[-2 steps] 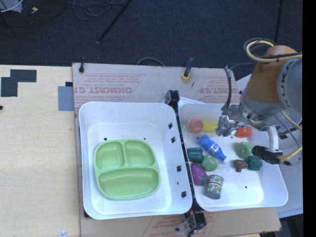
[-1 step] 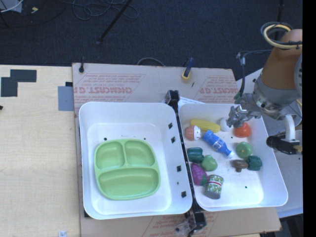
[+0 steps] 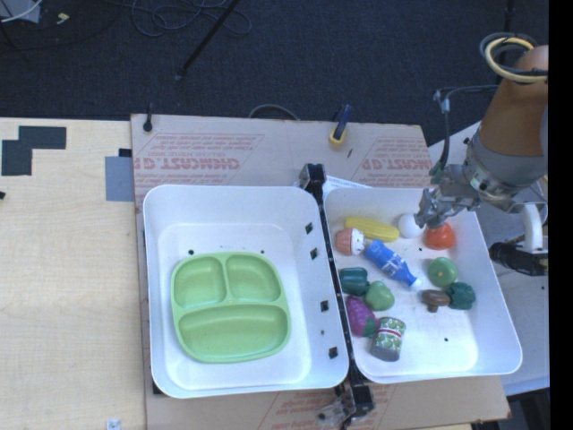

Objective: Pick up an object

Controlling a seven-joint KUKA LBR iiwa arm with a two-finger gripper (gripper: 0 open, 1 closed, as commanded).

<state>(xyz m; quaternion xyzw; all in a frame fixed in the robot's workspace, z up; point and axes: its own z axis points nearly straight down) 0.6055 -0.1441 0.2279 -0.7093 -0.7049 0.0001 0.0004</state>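
The right bin (image 3: 488, 343) holds several toy foods. Among them are a yellow corn piece (image 3: 372, 229), a blue bottle (image 3: 390, 263), an orange-red tomato-like piece (image 3: 440, 236) and a white round piece (image 3: 408, 225). Nearer the front lie a green pepper (image 3: 441, 270), a dark green broccoli (image 3: 462, 295), a purple piece (image 3: 359, 314) and a small can (image 3: 389, 338). My gripper (image 3: 432, 213) hangs over the bin's far right part, just above the orange piece and next to the white one. Nothing is visibly lifted.
The left bin (image 3: 170, 240) holds a light green divided plate (image 3: 231, 305). A black clip (image 3: 312, 177) sits on the divider between the bins. Cardboard (image 3: 224, 155) lies behind the bins, with a blue-and-yellow clamp (image 3: 339, 129) at its far edge.
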